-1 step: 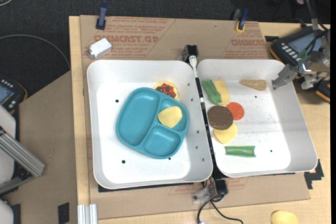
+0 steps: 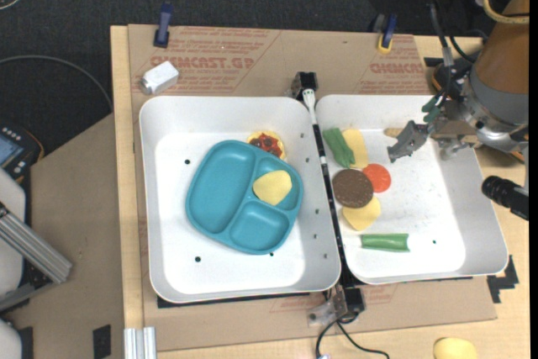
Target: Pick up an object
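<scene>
The hand (image 2: 409,140) hangs over the upper part of the right bin (image 2: 471,252), its dark fingers pointing toward the pile of toy food, with nothing between them; whether they are spread wide or narrow I cannot tell from this slant. The nearest things lie just beyond the fingertips, down and to the left of the hand: an orange disc (image 2: 377,177) closest, a brown round piece (image 2: 352,187) beside it, and a green pod (image 2: 340,146) lying lengthwise along the bin's wall. The move probably calls for a short reach left and a descent.
</scene>
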`<state>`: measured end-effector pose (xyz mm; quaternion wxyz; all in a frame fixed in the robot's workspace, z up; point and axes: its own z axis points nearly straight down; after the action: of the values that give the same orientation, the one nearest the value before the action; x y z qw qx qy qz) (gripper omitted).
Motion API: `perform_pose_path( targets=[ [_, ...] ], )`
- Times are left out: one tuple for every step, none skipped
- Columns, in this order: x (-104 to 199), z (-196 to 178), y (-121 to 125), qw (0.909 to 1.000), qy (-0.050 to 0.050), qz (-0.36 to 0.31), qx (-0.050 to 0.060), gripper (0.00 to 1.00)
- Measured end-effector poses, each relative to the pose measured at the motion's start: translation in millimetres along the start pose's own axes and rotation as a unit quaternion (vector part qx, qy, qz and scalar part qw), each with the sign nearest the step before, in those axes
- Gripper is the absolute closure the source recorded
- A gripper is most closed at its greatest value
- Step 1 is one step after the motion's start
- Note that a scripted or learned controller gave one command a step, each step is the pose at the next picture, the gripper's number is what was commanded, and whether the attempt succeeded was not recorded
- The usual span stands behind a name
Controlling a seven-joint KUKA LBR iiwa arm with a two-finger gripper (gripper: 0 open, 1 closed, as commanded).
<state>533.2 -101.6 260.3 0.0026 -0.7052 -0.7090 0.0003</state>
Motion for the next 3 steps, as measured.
perform_pose_path(
  targets=[
    [10,128,3,1.0000,0.000,0.002,0.004,0.00],
    [36,75,-56,1.0000,0.000,0.002,0.001,0.00],
    [-12,87,-54,1.0000,-0.001,0.004,0.000,0.00]
  ],
)
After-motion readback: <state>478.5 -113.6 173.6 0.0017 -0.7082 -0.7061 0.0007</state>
